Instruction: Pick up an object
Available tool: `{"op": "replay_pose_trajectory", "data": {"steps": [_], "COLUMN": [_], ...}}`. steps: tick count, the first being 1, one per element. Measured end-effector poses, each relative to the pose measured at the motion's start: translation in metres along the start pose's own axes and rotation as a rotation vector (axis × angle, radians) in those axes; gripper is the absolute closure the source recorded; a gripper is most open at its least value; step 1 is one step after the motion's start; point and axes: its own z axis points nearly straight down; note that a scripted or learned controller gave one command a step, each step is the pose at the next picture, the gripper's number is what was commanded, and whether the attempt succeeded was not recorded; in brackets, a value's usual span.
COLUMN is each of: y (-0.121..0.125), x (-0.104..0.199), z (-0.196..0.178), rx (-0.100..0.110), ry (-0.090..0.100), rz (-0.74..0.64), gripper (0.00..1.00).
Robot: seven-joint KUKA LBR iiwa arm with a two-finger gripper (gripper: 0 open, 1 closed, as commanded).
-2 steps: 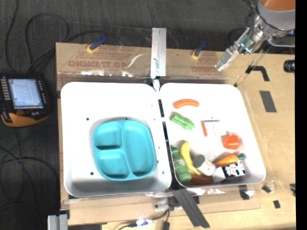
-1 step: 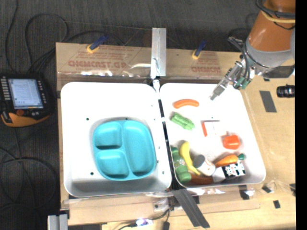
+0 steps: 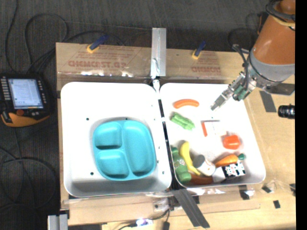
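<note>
my gripper [image 3: 218, 102]: above right bin's [image 3: 252, 128] far side, nothing between fingers, opening unclear | nearest: sausage [image 3: 185, 103] just left, apart | other toys heaped at near edge

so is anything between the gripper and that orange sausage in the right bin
Nothing visible. The gripper sits just right of the orange sausage, with bare white bin floor between them. The green pepper lies below, off that line.
</note>
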Motion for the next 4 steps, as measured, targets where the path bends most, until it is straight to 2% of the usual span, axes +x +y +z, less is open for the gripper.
{"op": "replay_pose_trajectory", "data": {"steps": [1,2,3,4], "y": [0.004,-0.025,-0.023,-0.06], "x": [-0.01,-0.018,-0.017,-0.019], "z": [0.032,0.138,0.129,0.088], "rx": [0.002,0.002,-0.001,0.001], "ry": [-0.001,0.0,0.001,-0.002], "rz": [-0.121,-0.115,-0.117,-0.329], "gripper": [1.0,1.0,1.0,1.0]}}
